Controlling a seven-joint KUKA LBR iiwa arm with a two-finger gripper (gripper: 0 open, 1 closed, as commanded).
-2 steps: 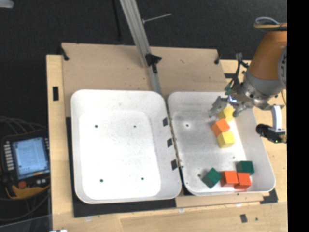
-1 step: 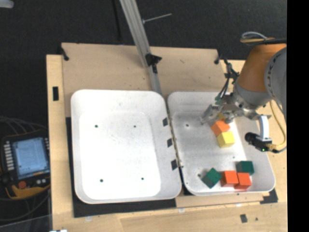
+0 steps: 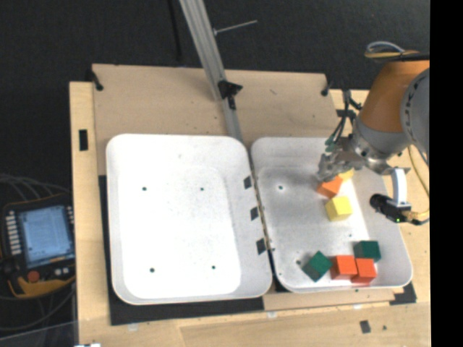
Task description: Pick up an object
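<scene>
Where the arm [image 3: 394,100] bends down, its hand [image 3: 331,169] (right bin [image 3: 289,165]) meets an orange block [image 3: 330,187].

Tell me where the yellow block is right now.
The yellow block lies in the right bin, toward its right side, just below the orange block under the gripper and above the green and orange blocks along the bottom edge.

You are getting open room across the left bin [image 3: 177,215]; in the right bin [image 3: 289,215], blocks [image 3: 346,264] are crowding the near corner, a slanted pole [image 3: 210,56] crossing behind.

Handheld screen unit [image 3: 40,238] beside bench [image 3: 166,100]
</scene>
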